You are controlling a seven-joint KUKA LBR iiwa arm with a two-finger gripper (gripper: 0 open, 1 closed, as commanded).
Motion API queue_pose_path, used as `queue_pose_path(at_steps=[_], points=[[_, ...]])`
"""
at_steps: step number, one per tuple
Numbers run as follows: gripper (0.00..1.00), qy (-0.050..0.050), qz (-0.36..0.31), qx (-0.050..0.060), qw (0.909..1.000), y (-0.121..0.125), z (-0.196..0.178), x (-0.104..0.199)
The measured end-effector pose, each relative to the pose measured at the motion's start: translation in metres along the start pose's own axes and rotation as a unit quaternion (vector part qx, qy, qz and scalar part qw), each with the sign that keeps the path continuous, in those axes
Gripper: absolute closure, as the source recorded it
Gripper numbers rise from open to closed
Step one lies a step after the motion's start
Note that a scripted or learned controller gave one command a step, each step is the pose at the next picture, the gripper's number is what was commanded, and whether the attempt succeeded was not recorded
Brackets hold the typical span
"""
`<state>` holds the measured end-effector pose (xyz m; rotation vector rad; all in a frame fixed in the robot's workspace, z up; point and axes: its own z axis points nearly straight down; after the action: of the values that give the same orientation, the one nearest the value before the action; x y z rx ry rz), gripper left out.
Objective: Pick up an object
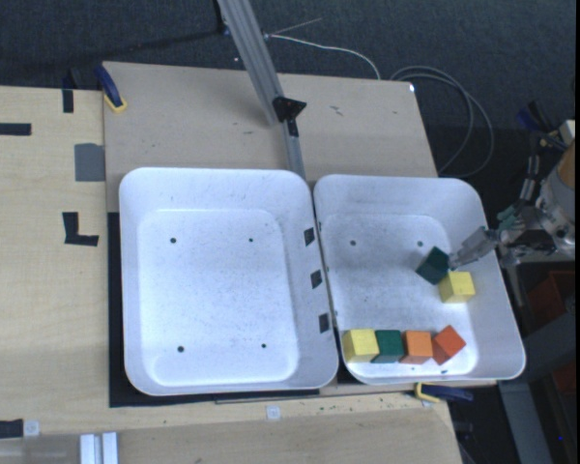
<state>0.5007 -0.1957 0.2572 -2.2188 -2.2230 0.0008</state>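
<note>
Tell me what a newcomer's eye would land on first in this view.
First, the bright row of small cubes along the near wall of the right-hand white bin: yellow cube, dark green cube, orange cube and red-orange cube. Next, the grey gripper reaching in from the right, its tip beside a tilted dark green block that touches another yellow cube.

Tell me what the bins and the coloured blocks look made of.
The right bin and left bin look like moulded white plastic: rounded rims, soft sheen, dark scuff specks. The blocks, such as the yellow block and orange block, look matte, possibly painted wood or foam; hard to tell.
</note>
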Motion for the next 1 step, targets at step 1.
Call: queue_pose_path(at_steps=[1], points=[[0.00,-0.003,0.001,-0.006,1.0000,0.0341,0.1367,-0.0115]])
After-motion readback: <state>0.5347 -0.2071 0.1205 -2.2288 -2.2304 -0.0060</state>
